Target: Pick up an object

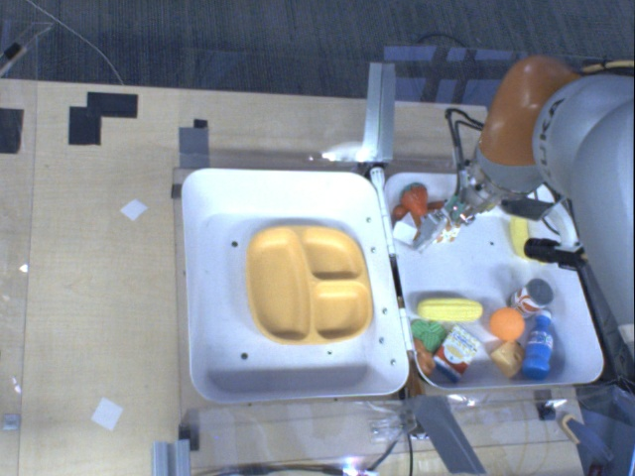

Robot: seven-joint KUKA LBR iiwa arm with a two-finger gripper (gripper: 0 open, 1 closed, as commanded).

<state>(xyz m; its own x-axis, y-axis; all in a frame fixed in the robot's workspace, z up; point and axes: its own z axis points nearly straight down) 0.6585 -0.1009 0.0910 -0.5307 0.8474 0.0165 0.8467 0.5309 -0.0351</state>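
Right white bin (571, 296) | pincer (437, 228) low at far-left corner, grip state unclear | red toy (412, 200) just beside it

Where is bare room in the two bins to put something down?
In the left bin, bare white floor rings the yellow tray, widest on its left and near side. In the right bin, the middle is bare, between the tool and the corn. The near end is crowded: orange ball, blue bottle, carton.
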